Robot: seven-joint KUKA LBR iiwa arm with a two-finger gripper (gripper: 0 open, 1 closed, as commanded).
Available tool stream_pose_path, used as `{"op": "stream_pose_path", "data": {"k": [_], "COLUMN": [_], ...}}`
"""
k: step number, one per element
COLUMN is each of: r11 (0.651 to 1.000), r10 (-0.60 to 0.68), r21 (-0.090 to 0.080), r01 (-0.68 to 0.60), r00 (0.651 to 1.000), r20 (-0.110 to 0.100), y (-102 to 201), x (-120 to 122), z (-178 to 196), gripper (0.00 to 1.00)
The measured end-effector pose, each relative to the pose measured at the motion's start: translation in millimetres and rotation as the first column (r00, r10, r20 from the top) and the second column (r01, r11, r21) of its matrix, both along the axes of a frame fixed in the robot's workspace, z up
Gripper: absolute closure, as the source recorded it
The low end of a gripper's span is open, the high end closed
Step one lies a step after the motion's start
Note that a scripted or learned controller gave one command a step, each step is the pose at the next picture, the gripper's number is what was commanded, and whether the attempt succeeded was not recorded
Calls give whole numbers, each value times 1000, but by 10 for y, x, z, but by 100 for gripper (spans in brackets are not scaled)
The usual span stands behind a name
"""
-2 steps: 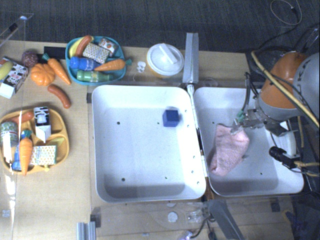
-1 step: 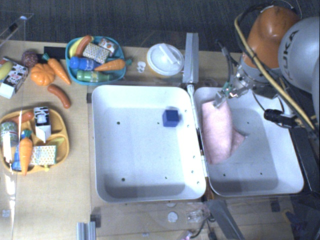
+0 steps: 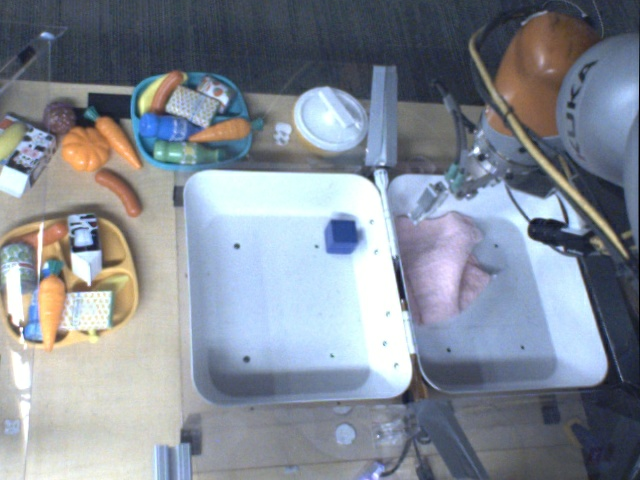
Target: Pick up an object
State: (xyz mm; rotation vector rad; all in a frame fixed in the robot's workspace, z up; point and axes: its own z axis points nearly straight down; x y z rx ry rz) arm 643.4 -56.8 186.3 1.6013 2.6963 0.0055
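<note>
Across two bins (image 3: 200,268): one blue cube (image 3: 342,235), one pink cloth (image 3: 445,263).

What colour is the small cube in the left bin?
Blue. The cube shows plainly in the camera view, lying alone near the left bin's upper right.

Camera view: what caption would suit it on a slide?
Robot gripper hovers over a pink cloth in the right bin; blue cube sits left.

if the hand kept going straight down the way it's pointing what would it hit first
Most likely the pink cloth in the right bin. The hand points down and left over the cloth's upper edge, though depth is hard to judge from this slant.
</note>
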Motion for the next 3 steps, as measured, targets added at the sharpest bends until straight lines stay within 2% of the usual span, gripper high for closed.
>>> {"op": "stream_pose_path", "data": {"k": [1, 2, 3], "r11": [992, 984, 982], "r10": [-123, -177, -189], "r21": [0, 3, 1], "r01": [123, 177, 189], "r00": [992, 984, 982], "r20": [-5, 11, 13], "y": [-548, -797, -673], "x": [-494, -700, -1042], "z": [-582, -947, -947], "gripper": [0, 0, 0]}}
